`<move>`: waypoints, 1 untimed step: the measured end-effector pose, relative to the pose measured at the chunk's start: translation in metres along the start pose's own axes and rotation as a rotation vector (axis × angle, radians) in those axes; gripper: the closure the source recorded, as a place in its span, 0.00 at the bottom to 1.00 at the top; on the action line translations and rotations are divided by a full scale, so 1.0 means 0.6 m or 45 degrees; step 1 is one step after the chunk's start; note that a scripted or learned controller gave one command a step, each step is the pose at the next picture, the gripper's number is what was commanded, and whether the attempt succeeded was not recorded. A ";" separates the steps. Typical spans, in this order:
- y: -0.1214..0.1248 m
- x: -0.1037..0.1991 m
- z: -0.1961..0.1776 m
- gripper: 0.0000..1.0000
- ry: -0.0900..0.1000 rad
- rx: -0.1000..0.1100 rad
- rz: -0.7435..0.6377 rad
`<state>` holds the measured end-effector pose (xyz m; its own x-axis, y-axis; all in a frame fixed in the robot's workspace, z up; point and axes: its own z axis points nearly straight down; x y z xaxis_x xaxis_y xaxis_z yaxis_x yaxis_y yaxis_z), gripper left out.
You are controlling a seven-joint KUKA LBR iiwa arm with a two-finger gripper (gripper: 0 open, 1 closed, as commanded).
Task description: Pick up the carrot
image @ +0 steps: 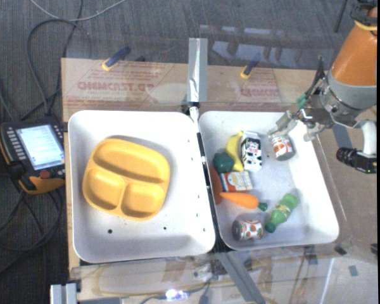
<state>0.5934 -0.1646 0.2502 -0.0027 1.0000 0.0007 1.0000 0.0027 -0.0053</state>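
Note:
The carrot, orange with a small green end on its right, lies flat in the right bin, left of centre and toward the front. My gripper hangs over the far right part of that bin, well behind and to the right of the carrot. A small red and white can lies just below the gripper. Nothing of the carrot is covered.
Packed around the carrot are a small box, a green round item, a banana, a cow-patterned carton, a green bottle and a can. A yellow divided plate sits in the left bin.

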 end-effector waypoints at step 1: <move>-0.051 0.107 0.248 0.00 -0.003 -0.025 -0.055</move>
<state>0.5620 -0.1006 0.1018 -0.0460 0.9989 -0.0019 0.9988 0.0460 0.0145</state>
